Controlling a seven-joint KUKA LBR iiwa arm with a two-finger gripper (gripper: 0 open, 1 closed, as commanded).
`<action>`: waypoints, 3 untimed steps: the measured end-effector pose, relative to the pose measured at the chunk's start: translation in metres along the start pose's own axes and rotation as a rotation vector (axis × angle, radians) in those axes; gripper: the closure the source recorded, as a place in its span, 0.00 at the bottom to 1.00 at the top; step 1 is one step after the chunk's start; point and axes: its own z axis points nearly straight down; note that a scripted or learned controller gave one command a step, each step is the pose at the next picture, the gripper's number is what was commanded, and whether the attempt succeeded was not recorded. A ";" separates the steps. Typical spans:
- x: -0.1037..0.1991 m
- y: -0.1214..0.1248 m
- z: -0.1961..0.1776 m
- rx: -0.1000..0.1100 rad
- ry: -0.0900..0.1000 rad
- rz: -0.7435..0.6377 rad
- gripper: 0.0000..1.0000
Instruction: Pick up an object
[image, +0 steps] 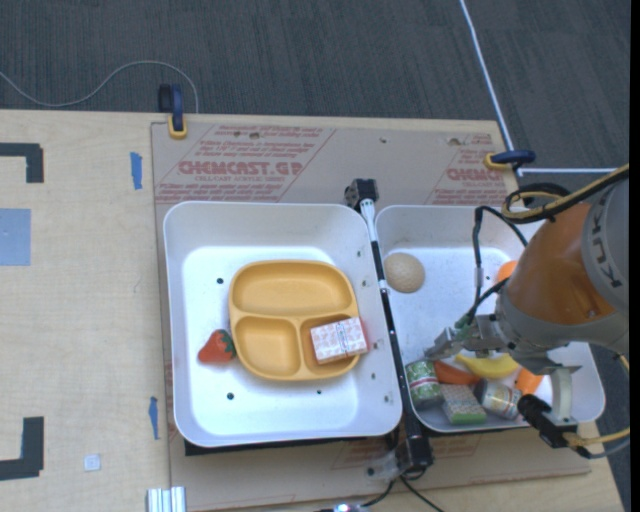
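Observation:
My gripper (458, 347) hangs low over a pile of small items in the front part of the right bin (440, 232). In that pile are a yellow banana (492, 366), an orange carrot-like piece (455, 375), a green can (423, 383), a small greenish box (462, 404) and a small jar (499, 401). The gripper is right above the banana and the carrot piece, and the arm's grey and orange body (560, 275) hides the bin's right side. A beige egg-shaped ball (404, 272) lies alone at the back of the right bin.
The left bin (190, 300) holds a yellow divided plate (290, 290) with a white and pink box (337, 339) in its front right compartment. A red strawberry (215, 347) lies left of the plate. A black rail (378, 262) runs between the bins.

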 end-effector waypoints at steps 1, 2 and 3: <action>0.001 0.000 0.000 0.000 -0.001 0.001 0.00; 0.000 0.000 0.000 0.000 0.000 -0.001 0.00; -0.001 0.000 0.000 0.001 0.003 -0.003 0.00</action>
